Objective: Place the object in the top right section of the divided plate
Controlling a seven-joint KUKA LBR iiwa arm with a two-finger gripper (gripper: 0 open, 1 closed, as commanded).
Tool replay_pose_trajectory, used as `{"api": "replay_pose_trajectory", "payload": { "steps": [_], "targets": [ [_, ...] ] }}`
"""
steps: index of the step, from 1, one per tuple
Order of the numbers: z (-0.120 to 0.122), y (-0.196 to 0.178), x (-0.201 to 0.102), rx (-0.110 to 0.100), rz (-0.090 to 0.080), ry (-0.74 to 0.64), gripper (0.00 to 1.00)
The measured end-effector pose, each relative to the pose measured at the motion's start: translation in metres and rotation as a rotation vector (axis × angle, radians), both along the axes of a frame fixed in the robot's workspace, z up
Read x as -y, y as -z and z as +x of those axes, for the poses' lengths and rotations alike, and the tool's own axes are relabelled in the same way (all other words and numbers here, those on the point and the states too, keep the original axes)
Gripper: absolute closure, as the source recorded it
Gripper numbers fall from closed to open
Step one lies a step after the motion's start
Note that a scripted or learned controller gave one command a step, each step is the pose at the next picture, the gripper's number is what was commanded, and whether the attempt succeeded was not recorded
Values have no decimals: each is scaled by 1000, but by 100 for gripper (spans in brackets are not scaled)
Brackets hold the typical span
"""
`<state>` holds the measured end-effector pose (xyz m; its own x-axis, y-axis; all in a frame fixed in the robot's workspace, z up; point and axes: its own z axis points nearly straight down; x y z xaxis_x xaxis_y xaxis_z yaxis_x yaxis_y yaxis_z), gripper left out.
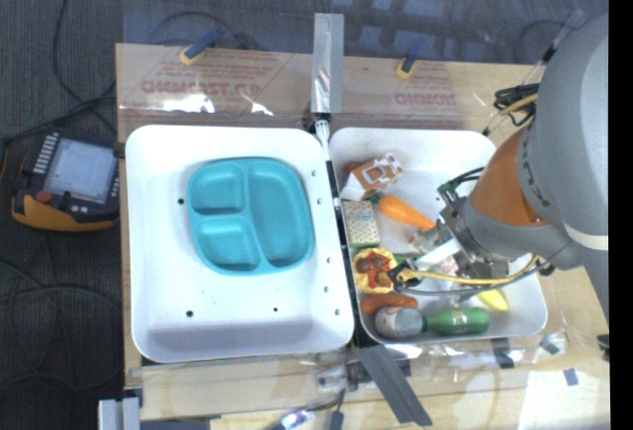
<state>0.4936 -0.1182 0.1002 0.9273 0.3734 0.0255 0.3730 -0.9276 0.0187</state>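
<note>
The teal divided plate point(248, 215) lies in the left white bin point(158, 319), with two small sections on its left and one long section on its right; nothing lies in it. My gripper point(427, 260) is down in the right bin point(435, 146), over the clutter between an orange toy carrot point(406, 213) and a pizza-like piece point(374, 268). Its fingertips are lost among cables and toys, and I see nothing clearly held.
The right bin also holds a brown and white toy point(372, 174), a speckled flat piece point(358, 220), a red sausage-like toy point(388, 302), a grey can point(399, 322), a green vegetable point(458, 321) and a yellow piece point(493, 300). A ridge point(334, 220) divides the bins.
</note>
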Motion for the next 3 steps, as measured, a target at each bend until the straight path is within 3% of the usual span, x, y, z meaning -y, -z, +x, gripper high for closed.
{"api": "replay_pose_trajectory", "payload": {
  "steps": [1,2,3],
  "targets": [
    [-3,-4,-3,-16,9,-4,100],
    [52,-55,52,-37,7,130,100],
    [8,-9,81,-23,21,111,100]
  ]
}}
